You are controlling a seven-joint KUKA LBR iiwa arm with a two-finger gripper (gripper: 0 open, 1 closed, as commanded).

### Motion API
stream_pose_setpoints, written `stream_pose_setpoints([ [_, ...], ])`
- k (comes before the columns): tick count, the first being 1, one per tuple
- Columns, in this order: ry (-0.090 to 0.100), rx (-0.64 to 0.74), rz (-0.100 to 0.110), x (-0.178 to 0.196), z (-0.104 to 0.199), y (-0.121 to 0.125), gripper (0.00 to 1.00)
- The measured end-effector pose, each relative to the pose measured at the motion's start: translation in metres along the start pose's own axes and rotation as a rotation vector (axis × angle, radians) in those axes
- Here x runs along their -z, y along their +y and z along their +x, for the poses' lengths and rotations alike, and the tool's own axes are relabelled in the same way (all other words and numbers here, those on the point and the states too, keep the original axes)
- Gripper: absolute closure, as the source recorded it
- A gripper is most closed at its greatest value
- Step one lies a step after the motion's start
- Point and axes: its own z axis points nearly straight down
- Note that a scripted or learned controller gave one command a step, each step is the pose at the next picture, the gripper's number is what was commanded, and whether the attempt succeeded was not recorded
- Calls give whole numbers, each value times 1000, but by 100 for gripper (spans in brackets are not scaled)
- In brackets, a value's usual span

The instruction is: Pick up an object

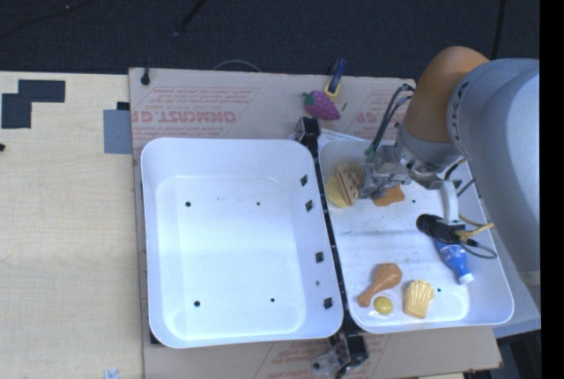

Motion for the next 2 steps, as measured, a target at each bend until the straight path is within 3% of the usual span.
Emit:
stream_pose_setpoints([
  [2,3,-3,4,-2,-28,1,100],
])
